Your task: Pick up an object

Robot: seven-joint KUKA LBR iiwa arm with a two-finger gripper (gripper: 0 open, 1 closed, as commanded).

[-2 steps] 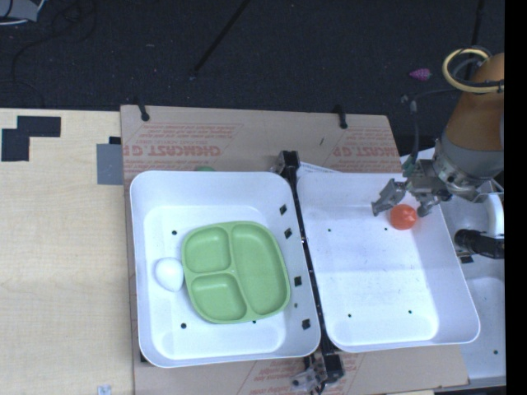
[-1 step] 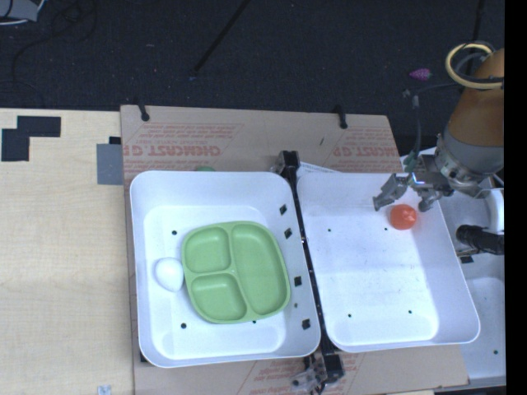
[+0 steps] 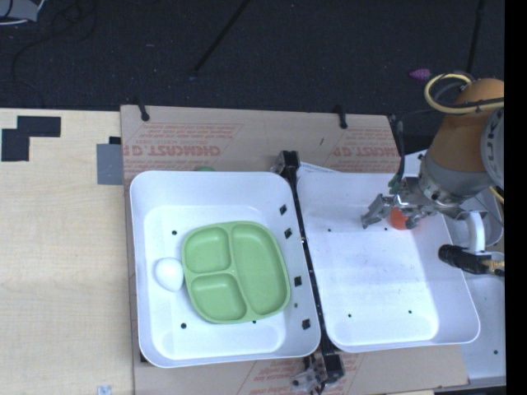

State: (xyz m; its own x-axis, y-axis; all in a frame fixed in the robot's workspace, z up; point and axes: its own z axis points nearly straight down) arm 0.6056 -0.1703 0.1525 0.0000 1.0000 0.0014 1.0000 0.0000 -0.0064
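Orange object (image 3: 398, 218): small, rounded, orange-red; it sits at the pincer's tips in the upper right part of the right bin, too small to name further.
Pincer (image 3: 394, 213): grey metal fingers reaching in from the right, low over the right bin; the orange object shows at their tips, but whether they are apart, together or clamped on it cannot be told.
Arm (image 3: 461, 151): grey body with an orange band above the wrist, a yellow cable looped at its top.
Right bin (image 3: 387, 303): shallow, white, smooth plastic with rounded corners and small dark dots on its floor.
Left bin (image 3: 156, 212): same white make, just beside the right bin.
Plate (image 3: 235, 270): pale green, rounded, split into three compartments, lying flat in the left bin.
Ball (image 3: 169, 273): white, smooth, egg-like, touching the plate's left edge.
Cardboard (image 3: 247, 142): brown sheet under both bins, with red printing seen upside down and not clearly readable.
Counter (image 3: 58, 262): pale wood-grain surface to the left.
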